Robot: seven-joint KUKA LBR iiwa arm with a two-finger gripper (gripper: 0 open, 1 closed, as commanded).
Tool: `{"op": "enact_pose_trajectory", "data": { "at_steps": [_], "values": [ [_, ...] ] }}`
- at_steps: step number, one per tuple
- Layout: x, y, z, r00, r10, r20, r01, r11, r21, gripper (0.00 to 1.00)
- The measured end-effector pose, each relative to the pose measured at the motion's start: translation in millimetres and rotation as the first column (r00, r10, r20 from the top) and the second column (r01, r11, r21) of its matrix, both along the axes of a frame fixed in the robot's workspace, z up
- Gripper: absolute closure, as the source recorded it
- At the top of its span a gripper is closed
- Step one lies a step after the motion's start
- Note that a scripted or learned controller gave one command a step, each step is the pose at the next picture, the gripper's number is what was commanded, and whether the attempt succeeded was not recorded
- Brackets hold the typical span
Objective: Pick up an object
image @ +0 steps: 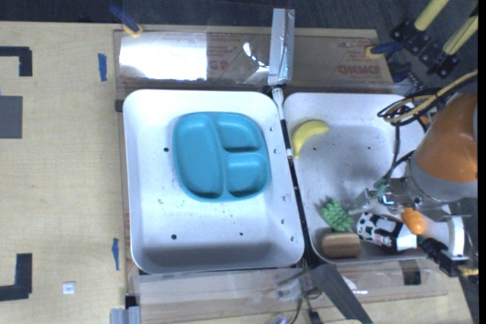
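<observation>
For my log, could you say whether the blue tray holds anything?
Empty: the blue tray in the left bin shows only bare blue compartments.

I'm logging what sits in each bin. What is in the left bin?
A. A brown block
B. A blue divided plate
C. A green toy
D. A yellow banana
B: the blue plate lies in the middle of the left bin, while the banana, green toy and brown block all lie in the right bin.
</observation>
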State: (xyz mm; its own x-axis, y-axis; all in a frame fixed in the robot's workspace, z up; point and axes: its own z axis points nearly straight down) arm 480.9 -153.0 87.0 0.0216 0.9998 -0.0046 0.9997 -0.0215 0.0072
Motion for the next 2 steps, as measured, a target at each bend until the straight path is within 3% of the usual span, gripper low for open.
{"op": "enact_pose_trajectory", "data": {
  "at_steps": [1, 2],
  "values": [
    [49, 14, 61, 1.0, -0.01, 0.0, 0.01, 1.0, 0.004, 0.0],
    [1, -32, 19, 0.999, -0.05, -0.003, 0.05, 0.999, 0.01, 0.0]
  ]
}}
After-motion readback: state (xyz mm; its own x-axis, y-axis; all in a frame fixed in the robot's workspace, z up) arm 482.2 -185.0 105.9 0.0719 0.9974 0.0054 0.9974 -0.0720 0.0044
